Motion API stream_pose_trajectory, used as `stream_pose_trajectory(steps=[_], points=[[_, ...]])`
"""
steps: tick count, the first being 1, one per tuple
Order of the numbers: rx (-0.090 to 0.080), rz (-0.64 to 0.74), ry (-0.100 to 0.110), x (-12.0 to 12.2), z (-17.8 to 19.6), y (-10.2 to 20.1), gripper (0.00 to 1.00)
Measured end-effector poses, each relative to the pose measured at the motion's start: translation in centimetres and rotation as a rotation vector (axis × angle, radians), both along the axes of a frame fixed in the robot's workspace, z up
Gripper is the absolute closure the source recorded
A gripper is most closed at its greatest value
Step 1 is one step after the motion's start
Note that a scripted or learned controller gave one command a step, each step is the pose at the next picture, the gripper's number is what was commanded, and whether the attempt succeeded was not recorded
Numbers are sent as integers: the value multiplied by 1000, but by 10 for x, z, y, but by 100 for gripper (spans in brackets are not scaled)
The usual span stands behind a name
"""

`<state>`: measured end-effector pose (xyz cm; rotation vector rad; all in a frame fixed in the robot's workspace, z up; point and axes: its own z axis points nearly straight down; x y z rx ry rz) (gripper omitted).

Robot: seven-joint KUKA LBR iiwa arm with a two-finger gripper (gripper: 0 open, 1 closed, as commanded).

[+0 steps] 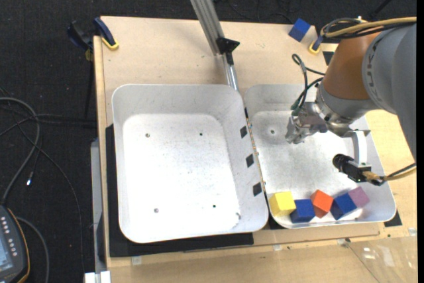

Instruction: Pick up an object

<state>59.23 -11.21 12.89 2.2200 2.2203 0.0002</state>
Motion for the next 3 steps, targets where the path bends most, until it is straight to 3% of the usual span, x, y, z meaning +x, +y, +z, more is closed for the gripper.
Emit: stream_pose_trajectory(steps=[1, 2, 3], points=[[-4, -7, 1, 7, -22, -102, 100], [1, -3, 2, -34, -34, -76, 100], [1, -2, 0, -32, -33, -77, 0]])
